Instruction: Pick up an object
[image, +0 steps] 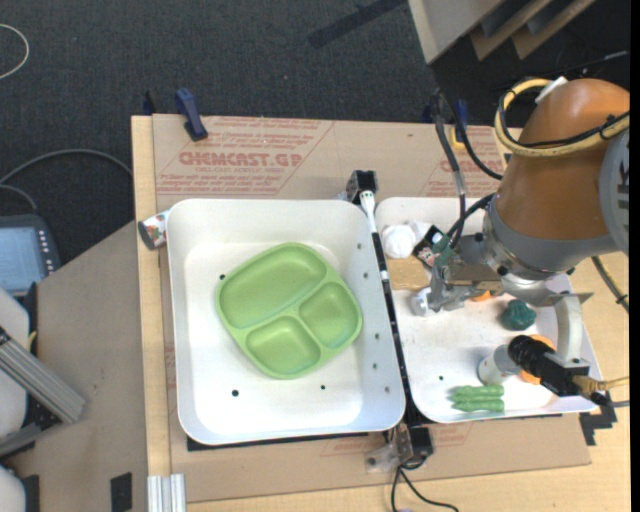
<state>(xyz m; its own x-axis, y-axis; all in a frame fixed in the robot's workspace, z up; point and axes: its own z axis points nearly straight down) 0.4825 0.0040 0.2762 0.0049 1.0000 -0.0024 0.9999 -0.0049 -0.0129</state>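
Lying closest to the front rim of the right bin (440, 362) is a green pod (477, 399), stretched flat across the white floor. Farther back and more to the right, a teal lump (518, 316) sits in the same bin, well apart from the pod. Level with it, the tool (437, 295) hangs low over the left half of this bin, near the wall shared with the left bin (200, 385); whether it is spread or pressed together I cannot tell. Just behind the tool, a white rounded thing (400, 241) rests in the bin's far left corner. The left bin holds one green plate (290, 310) with three compartments, lying flat and turned at a slant near its middle. The grey arm (560, 150) with its orange band reaches over the right bin from the right, and both bins stand on a brown tabletop (250, 160)
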